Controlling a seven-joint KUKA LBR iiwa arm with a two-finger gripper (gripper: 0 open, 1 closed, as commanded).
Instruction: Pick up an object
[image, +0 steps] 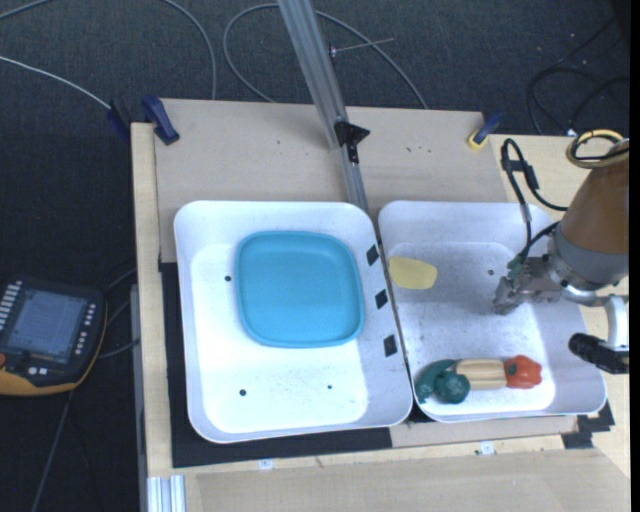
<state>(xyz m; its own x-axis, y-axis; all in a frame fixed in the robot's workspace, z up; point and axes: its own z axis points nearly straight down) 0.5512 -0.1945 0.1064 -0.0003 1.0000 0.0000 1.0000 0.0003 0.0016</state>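
My gripper (507, 297) hangs low over the right bin (470, 218), close to its floor and toward its right side, with my orange-banded wrist rising out toward the right edge. Whether my fingers are spread or pinched together I cannot tell from this angle; they show as a dark cluster, and I see nothing lodged between them, so I judge that I hold nothing. The things I could take all lie apart from me. A pale yellow flat piece (413, 272) rests well to my left by the bin's left wall. Along the near wall lie a dark green lumpy toy (443, 384), a tan wooden stick-shaped piece (481, 374) just beside it, and a red tomato-like toy (523, 372) at the stick's right end; whether these three are joined or merely touching I cannot say. In the left bin (200, 300) lies a blue square plate (299, 288). So, as I read it, the pick is not yet done: a target has to be reached, closed on and lifted. A handheld control pendant (45, 332) sits on the floor far left, its screen too small to read; I can make out no brand or lettering anywhere
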